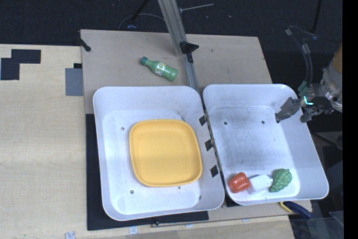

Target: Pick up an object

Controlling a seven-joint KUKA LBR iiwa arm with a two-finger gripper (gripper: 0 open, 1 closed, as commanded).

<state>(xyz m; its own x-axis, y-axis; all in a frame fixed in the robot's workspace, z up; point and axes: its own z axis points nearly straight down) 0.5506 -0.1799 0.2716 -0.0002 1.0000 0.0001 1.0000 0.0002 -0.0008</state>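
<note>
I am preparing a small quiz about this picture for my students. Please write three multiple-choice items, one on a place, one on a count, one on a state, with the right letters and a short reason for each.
1. Where does the yellow plate lie?
A. In the left bin
B. In the right bin
C. On the bench behind the bins

2. How many small things lie in the near corner of the right bin?
A. One
B. Three
C. Five

3. How does the green bottle stand?
A. Upright inside a bin
B. Lying on its side on the bench
C. Between the gripper's fingers

Answers:
1. A, the plate rests flat in the left bin.
2. B, a red thing, a white thing and a green thing lie there in a row.
3. B, it lies flat behind the bins, far from the gripper at the right bin's far edge.
</note>
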